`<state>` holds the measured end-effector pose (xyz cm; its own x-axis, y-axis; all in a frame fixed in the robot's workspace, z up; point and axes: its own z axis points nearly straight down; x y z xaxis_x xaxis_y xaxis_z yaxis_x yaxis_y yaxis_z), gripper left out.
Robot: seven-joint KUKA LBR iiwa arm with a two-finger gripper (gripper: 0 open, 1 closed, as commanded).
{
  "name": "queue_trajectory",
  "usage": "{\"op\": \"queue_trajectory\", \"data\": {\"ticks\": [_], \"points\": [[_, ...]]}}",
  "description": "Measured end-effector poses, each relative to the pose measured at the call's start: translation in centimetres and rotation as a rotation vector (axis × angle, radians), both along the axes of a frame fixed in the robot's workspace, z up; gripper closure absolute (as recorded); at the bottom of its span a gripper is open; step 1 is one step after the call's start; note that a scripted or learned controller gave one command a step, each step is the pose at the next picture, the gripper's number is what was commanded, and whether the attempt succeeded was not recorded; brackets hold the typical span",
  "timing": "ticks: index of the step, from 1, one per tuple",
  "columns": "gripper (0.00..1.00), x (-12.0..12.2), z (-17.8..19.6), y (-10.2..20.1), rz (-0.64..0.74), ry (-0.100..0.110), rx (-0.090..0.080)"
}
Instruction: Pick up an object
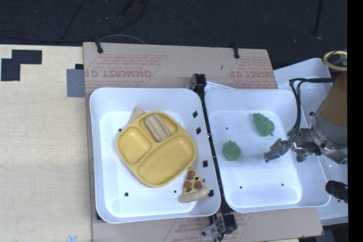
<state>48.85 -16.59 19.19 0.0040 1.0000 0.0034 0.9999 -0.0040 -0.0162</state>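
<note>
The 2 white bins sit side by side on a cardboard sheet. In the right bin lie 2 green toy pieces. The upper one, a leafy green piece, is elongated, its long axis running from upper left to lower right, with the broader end toward the lower right. The lower one, a round green bunch, is nearly as wide as it is long and shows no clear heading. The 2 lie near each other but apart, neither touching a bin wall.

The gripper reaches in over the right bin's right side, to the right of the round green bunch and below the leafy green piece, touching neither. Whether its claw is spread or pressed together cannot be told, and nothing is seen between its tips.

The left bin holds a yellow divided plate with 3 compartments, turned at a slant. A toy hot dog lies in the plate's upper compartment, its long axis running upper left to lower right. A toy pizza slice lies on the bin floor just beside the plate's lower right edge, its point toward the top.
</note>
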Motion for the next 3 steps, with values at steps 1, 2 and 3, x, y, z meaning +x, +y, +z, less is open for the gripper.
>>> {"op": "queue_trajectory", "data": {"ticks": [1,2,3], "points": [[0.0,0.3,0.7,0.0,0.004,-0.012,-0.002],[0.0,-0.2,-4.0,0.8,0.004,-0.01,-0.001],[0.0,-0.4,-8.4,0.5,0.003,-0.008,0.0]]}}
